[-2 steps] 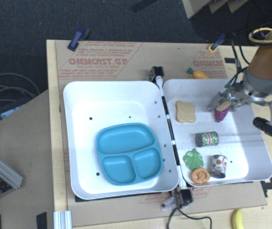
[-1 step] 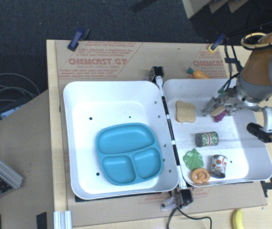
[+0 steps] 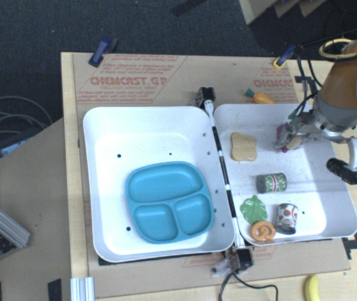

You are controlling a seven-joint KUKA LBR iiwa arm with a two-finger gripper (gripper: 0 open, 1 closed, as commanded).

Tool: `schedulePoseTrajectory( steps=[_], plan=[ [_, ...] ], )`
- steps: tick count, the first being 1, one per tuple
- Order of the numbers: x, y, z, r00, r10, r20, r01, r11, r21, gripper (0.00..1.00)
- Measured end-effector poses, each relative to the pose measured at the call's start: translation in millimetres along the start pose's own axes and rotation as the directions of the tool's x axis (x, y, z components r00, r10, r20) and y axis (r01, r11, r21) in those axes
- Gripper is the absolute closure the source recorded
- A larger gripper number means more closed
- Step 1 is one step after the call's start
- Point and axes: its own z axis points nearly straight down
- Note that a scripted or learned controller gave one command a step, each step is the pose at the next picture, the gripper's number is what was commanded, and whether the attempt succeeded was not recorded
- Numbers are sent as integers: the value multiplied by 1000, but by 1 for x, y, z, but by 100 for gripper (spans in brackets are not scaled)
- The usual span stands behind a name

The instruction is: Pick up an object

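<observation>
Gripper (image 3: 289, 138) sits at the upper right of the frame, low over the far part of the right bin (image 3: 329, 229); whether its fingers are apart or together cannot be told, as they are small and blurred, with something pinkish at the tips. Toast (image 3: 243, 147) lies in the same bin just left of the gripper, apart from it; green can (image 3: 271, 182) lies on its side below the toast, nearer the frame's centre; leaf (image 3: 253, 208) sits below the can by the bin's left wall, with the pretzel (image 3: 263, 231) touching its lower edge; red can (image 3: 286, 218) lies just right of the pretzel. Left bin (image 3: 103, 137) holds a blue tray (image 3: 169, 200) with three compartments, toward its lower right.
</observation>
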Motion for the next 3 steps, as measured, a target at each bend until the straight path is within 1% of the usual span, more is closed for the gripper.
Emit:
schedulePoseTrajectory(
  steps=[1, 2, 3],
  plan=[
    [61, -43, -4, 1000, 0, -3, 0, 1000, 6, 100],
    [158, -46, -94, 1000, -1, -2, 1, 1000, 2, 100],
    [176, -85, -122, 1000, 1, -2, -1, 1000, 7, 100]
  ],
)
